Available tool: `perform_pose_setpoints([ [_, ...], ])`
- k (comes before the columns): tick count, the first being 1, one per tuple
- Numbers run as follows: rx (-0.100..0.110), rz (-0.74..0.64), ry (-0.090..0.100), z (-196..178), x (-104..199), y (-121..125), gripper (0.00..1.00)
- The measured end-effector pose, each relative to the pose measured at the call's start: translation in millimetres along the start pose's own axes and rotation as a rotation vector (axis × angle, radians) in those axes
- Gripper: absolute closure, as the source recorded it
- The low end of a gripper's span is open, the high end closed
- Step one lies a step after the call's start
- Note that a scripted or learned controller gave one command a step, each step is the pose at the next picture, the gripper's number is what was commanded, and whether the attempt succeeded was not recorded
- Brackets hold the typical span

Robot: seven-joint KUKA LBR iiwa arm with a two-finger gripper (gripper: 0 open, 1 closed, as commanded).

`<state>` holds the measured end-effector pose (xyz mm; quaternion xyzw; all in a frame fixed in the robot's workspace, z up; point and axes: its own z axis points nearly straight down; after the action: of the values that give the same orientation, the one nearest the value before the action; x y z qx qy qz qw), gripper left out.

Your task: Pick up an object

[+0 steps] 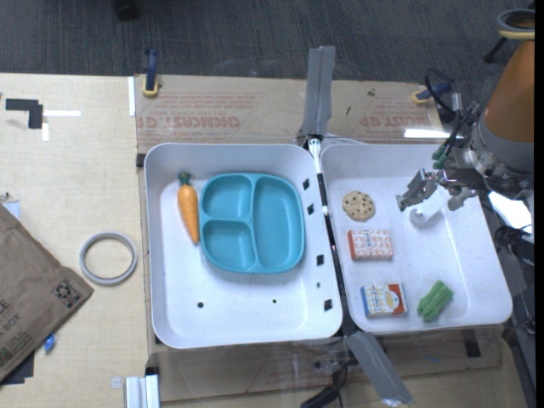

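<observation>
The light wooden table point(68, 185) is carrying two shallow white plastic bins, the left bin point(170, 313) and the right bin point(476, 300), side by side. A turquoise divided plate point(253, 223) is lying in the left one, with an orange toy carrot point(188, 208) just beside it. In the right bin two small printed boxes point(371, 245), a green toy vegetable point(434, 300) and a round cookie point(359, 205) are lying well apart, probably so that each can be grasped alone. The hand point(422, 195) is hanging open and empty over this bin, near the cookie.
</observation>
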<state>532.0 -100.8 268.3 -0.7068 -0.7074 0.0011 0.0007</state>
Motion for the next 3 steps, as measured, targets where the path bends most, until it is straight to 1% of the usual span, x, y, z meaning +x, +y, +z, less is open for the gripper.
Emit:
perform_pose_setpoints([
  [1,0.002,0.133,0.0,78,43,-2,0.0],
  [2,-0.001,0.049,0.001,167,6,10,0.0],
  [3,-0.015,0.016,-0.001,171,6,5,0.0],
])
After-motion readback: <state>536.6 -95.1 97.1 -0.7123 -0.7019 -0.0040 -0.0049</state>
